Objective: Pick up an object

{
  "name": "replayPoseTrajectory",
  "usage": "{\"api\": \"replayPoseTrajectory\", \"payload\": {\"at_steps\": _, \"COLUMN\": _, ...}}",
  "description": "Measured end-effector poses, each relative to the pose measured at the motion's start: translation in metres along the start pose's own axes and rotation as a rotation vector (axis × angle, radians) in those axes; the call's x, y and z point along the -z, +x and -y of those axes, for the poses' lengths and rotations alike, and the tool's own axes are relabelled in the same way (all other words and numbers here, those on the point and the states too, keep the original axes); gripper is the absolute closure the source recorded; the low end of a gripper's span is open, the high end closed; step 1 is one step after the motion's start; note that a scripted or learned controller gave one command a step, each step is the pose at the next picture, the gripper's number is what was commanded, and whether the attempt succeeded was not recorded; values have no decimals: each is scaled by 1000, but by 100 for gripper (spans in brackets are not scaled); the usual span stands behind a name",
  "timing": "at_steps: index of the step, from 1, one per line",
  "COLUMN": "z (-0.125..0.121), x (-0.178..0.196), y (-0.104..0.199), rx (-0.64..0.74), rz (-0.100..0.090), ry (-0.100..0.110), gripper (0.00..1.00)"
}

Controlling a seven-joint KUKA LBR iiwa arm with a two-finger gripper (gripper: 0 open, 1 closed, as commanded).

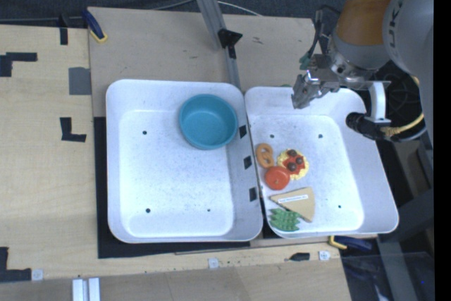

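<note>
Listing left to right: blue bowl, at 1 o'clock in the left bin; judged light, rigid and smooth, best taken by the rim. Right bin: pretzel, small pizza, tomato, sandwich wedge and green leafy piece, clustered at 7 o'clock, judged small, light and crowded together. Gripper is seen at 12 o'clock over this bin; nothing is seen held, and its opening cannot be told.

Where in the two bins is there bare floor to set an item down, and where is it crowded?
Left bin: bare floor below the blue bowl. Right bin: bare along its far edge under the gripper and its right side. Crowded: near-left corner, with pretzel, tomato, sandwich wedge.
</note>
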State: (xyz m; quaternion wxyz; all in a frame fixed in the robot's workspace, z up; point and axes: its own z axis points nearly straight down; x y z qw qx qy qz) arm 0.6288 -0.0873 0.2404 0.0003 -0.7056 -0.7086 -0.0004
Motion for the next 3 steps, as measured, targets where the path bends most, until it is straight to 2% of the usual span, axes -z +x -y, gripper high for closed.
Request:
{"api": "replayPoseTrajectory", "payload": {"at_steps": 1, "z": -12, "x": -8, "y": 46, "rx": 0, "rz": 0, "ry": 1, "gripper": 100}}
{"api": "replayPoseTrajectory", "payload": {"at_steps": 2, "z": -14, "x": -17, "y": 105, "rx": 0, "rz": 0, "ry": 1, "gripper": 100}}
{"api": "replayPoseTrajectory", "payload": {"at_steps": 3, "z": -28, "x": -10, "y": 160, "rx": 1, "rz": 0, "ry": 0, "gripper": 100}}
